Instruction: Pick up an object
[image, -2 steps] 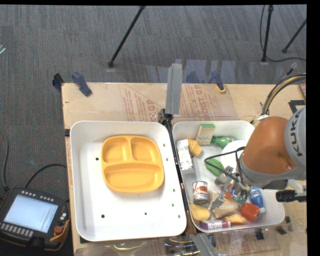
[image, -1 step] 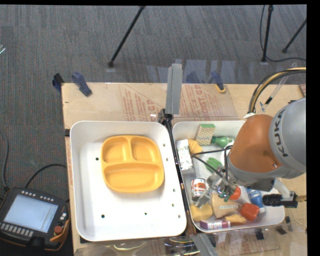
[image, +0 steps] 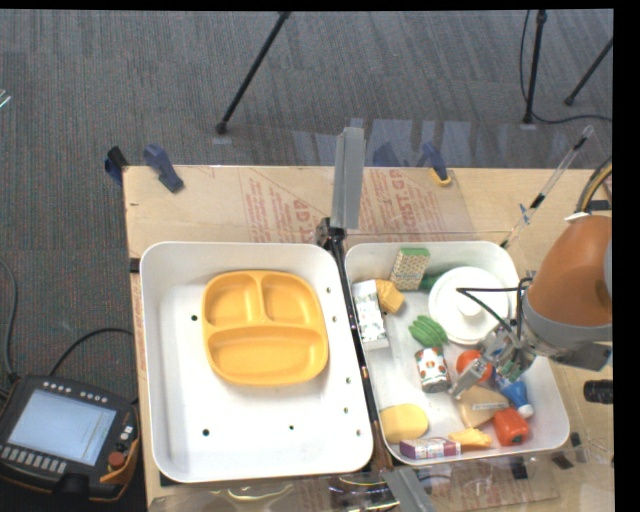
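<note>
The claw (image: 478, 372) hangs spread beside the white lid (image: 467, 303), reaching; next, descend and clench on a toy.

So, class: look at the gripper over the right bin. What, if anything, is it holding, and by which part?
It cannot be told. The gripper is low among the clutter in the right bin, beside a red object, but no item is clearly between its fingers.

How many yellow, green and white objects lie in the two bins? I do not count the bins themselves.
Yellow: 4 (divided plate, chunk, lump, wedge)
Green: 2 (green-topped block, leafy piece)
White: 2 (box, round dish)
Total: 8
</note>
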